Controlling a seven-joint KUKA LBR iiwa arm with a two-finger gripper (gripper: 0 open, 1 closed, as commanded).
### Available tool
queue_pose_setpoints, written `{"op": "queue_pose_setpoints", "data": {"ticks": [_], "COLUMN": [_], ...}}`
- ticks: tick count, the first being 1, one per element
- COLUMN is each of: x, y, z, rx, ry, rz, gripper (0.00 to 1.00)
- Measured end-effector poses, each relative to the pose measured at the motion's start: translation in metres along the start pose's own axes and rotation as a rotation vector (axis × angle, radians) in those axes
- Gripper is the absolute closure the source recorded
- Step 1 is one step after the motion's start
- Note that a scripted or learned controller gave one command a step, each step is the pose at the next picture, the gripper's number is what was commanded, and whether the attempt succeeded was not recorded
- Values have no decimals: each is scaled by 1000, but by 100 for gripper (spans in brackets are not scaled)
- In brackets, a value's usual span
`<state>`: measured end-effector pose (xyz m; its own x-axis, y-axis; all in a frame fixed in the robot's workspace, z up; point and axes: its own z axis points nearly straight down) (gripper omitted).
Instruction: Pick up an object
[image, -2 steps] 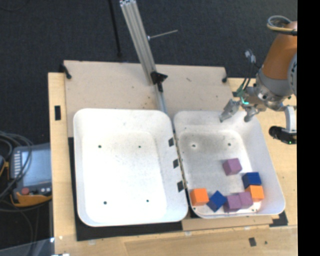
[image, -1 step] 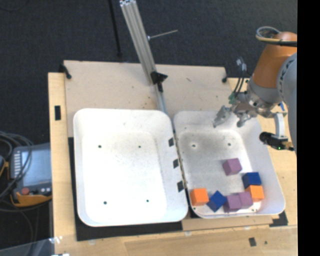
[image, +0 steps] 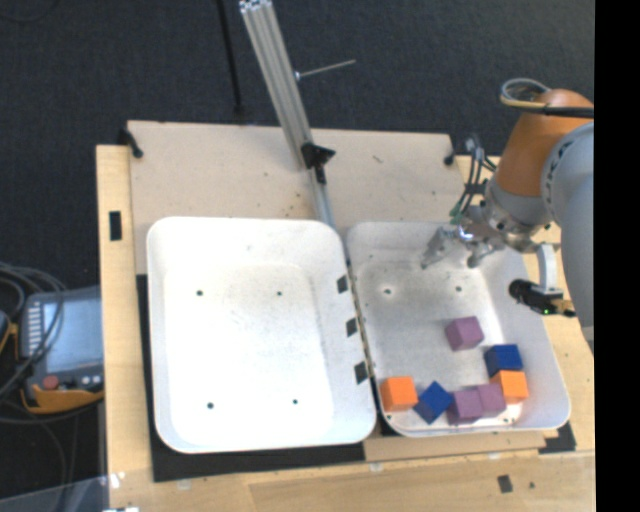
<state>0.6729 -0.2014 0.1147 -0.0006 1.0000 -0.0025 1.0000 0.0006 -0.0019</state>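
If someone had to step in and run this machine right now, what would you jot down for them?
Gripper: open, holding nothing, poised above the far end of the right white bin.
Blocks: all in that bin's near half. Lone purple cube mid-bin; dark blue cube and small orange cube by the right wall; larger orange cube, blue cube and purple pair along the near wall.
Done: nothing picked yet.
Left: descend on one block, close, lift. The lone purple cube looks easiest, standing apart from the others.
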Motion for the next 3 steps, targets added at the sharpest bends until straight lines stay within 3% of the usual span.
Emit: {"op": "queue_pose_setpoints", "data": {"ticks": [1,2,3], "x": [-1,-2,3], "y": [1,2,4], "z": [17,4,-43], "rx": [-2,-6,-9], "ry": [0,-3,1], "rz": [-3,-6,-5], "gripper": [0,100,100]}}
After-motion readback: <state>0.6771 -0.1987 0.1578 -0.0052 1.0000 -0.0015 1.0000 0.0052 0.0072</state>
